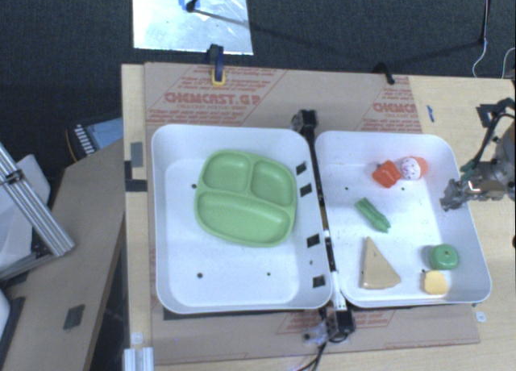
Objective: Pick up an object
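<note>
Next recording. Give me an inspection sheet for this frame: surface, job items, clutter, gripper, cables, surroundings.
Surface: two white bins side by side, left bin and right bin, on printed cardboard.
Job items: in the right bin, an orange piece touching a white ball, a green pod, a tan wedge, a green round piece, a yellow piece.
Clutter: green divided plate in the left bin.
Gripper: gripper over the right bin's right edge, nothing between its fingers.
Cables: thin cable at upper right.
Surroundings: dark carpet, metal sheet.
</note>
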You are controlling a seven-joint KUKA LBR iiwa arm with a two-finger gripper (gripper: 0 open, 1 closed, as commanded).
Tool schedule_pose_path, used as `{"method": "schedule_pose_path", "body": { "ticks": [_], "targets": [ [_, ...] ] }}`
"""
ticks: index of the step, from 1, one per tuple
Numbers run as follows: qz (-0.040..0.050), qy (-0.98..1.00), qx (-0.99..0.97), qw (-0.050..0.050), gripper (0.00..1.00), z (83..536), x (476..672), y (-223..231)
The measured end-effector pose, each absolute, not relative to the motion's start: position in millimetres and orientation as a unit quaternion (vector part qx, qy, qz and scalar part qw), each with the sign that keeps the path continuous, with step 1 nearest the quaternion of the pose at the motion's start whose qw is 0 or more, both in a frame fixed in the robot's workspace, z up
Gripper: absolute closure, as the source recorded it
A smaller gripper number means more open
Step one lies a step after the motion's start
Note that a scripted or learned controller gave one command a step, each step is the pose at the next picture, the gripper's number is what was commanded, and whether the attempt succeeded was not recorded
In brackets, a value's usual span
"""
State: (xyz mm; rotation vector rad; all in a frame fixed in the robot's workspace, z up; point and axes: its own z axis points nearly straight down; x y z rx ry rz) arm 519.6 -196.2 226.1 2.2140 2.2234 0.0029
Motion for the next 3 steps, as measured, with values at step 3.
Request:
{"method": "schedule_pose_path", "body": {
  "ticks": [3],
  "targets": [
    [0.0011,0.711,0.704,0.000,1.00,230.7,512.2,-29.5]
  ]
}}
